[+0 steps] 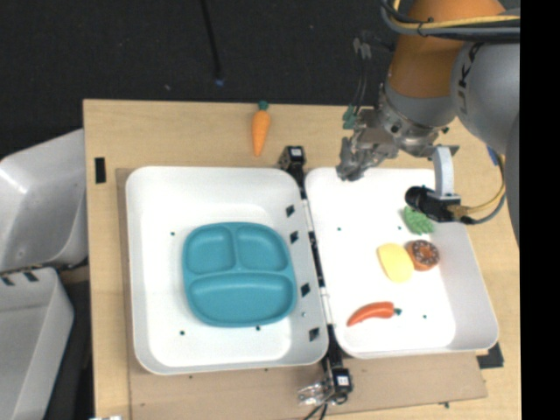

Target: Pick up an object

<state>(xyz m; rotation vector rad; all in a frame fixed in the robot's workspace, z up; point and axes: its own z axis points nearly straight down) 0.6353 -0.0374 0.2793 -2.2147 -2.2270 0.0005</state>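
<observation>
Objects for picking lie in the right bin (464, 322): a yellow piece (395, 262) touching a brown round piece (424, 255) near the middle, a green leafy piece (418, 220) above them by the far right wall, and a red chili pepper (372, 312) toward the near side. The bench (175, 134) carries both bins, with the left bin (153, 234) holding a teal divided plate (238, 272) flat at its centre. The arm (433, 51) reaches in from the right, its orange band above the wrist. An orange carrot (260, 129) lies on the bare bench beyond the left bin's far edge. The gripper (350, 169) hangs over the far left corner of the right bin, with nothing visible between its tips; whether it is spread or closed I cannot tell.
</observation>
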